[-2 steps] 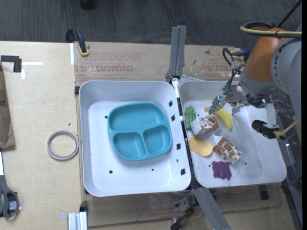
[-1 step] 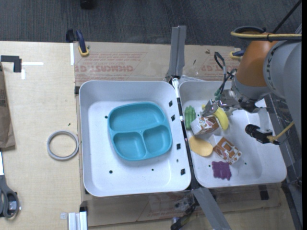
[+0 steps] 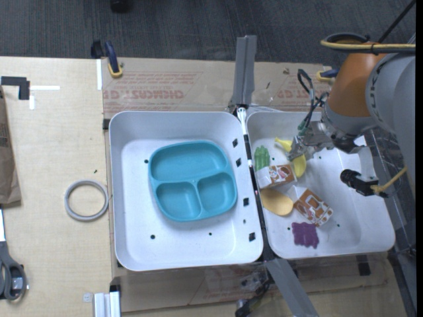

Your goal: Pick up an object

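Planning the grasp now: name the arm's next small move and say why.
Probably a short descent straight down: the hand sits at the back of the right bin, right over the yellow piece, which lies apart from the orange packet and purple item.

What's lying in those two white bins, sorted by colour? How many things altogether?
Blue: 1, the divided tray in the left bin
Green: 1, the green item
Yellow: 1, the banana-like item
Orange-tan: 1, the rounded piece
Purple: 1, the purple bunch
Printed orange and white: 2, packet and packet
Total: 7, six of them in the right bin.
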`<state>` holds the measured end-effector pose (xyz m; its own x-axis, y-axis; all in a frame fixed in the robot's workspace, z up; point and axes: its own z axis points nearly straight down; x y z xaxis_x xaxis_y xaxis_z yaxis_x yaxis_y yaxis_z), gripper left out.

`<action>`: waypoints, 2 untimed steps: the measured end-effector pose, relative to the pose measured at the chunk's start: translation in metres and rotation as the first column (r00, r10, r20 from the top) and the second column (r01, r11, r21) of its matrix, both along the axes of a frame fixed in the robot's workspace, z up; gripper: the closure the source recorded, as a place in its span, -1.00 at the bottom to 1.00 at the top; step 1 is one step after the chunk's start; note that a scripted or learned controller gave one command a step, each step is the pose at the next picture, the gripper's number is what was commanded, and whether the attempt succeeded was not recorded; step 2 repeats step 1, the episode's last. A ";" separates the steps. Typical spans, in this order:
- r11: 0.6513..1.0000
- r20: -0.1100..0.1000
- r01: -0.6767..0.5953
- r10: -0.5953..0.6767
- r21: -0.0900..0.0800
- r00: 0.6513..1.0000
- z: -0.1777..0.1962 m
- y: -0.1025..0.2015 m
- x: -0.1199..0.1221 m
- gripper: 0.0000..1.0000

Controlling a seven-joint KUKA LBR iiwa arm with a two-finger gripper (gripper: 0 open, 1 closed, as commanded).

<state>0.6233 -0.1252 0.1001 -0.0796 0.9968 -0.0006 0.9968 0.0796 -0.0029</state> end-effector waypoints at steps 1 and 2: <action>0.995 0.003 0.102 -0.102 0.000 0.995 0.092 0.069 0.023 1.00; 0.995 0.003 0.102 -0.102 0.000 0.995 0.092 0.069 0.023 1.00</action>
